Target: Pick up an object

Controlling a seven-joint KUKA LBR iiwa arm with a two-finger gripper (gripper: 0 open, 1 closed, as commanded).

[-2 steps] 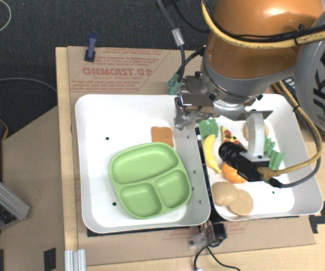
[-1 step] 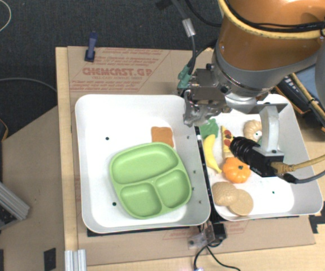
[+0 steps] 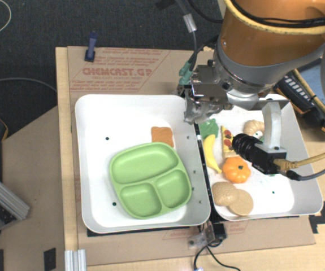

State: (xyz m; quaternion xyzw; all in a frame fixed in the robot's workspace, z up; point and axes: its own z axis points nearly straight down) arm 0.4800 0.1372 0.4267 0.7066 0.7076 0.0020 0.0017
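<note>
The gripper (image 3: 199,113) hangs over the right bin's (image 3: 298,199) left rim, just above the banana (image 3: 210,154); beside the banana lie an orange pumpkin (image 3: 236,170) and two biscuits (image 3: 233,197).

Yellow banana (image 3: 210,154) lies lengthwise along right bin's (image 3: 298,203) left wall.

Both white bins (image 3: 89,151) present smooth, slightly glossy plastic. The green divided tray (image 3: 149,179) is matt plastic, evenly moulded. The bench (image 3: 122,66) surface looks like brown cardboard or paper, printed in red. The arm's orange band (image 3: 281,7) is glossy with highlights; the grey housing (image 3: 252,78) below is satin. The orange fruit (image 3: 236,170) appears shiny plastic; the round biscuits (image 3: 233,197) look matt and rough.
</note>
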